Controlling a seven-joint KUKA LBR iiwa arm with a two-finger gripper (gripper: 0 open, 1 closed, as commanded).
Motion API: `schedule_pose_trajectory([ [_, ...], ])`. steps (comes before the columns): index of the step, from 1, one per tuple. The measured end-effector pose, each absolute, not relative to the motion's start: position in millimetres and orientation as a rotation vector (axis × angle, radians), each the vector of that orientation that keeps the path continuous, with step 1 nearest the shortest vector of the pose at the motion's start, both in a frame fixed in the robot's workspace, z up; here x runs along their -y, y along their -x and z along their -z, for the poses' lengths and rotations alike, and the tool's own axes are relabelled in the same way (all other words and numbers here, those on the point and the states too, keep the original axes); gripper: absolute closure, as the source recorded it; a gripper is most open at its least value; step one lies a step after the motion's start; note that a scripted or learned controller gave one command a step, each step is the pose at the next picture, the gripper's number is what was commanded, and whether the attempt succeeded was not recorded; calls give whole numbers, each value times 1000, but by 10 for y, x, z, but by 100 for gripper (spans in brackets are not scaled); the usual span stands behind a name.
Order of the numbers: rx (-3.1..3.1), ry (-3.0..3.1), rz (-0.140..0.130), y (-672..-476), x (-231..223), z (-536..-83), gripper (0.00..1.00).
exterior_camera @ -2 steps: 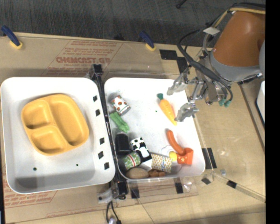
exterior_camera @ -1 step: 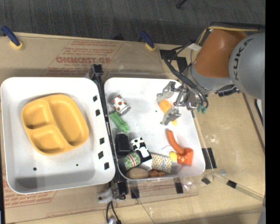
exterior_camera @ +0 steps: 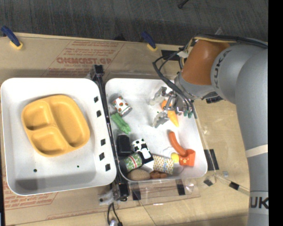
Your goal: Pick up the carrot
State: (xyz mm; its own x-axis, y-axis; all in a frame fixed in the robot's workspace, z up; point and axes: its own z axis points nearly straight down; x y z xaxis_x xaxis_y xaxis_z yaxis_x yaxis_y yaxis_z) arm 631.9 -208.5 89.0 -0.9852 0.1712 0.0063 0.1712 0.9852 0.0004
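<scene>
Orange, tapered plastic toy carrot (exterior_camera: 172,117) sits between the two-finger metal gripper (exterior_camera: 166,108) jaws, which we judge clenched on it. Likely light, stiff, slick; we'd grip mid-body.

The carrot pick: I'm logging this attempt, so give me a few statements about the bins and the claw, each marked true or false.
1. The claw is over the right bin. True.
2. The yellow divided tray lies in the right bin. False: it lies in the left bin.
3. An orange piece, likely the carrot, shows at the claw's fingers. True.
4. The green toy lies by the right bin's right wall. False: it lies near its left wall.
5. The arm enters from the left. False: from the right.
</scene>
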Motion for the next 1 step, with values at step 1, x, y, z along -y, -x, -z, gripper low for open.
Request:
schedule_pose_trajectory([
  [1, 3137, 255, -3, -6367, 2068, -1053, 100],
])
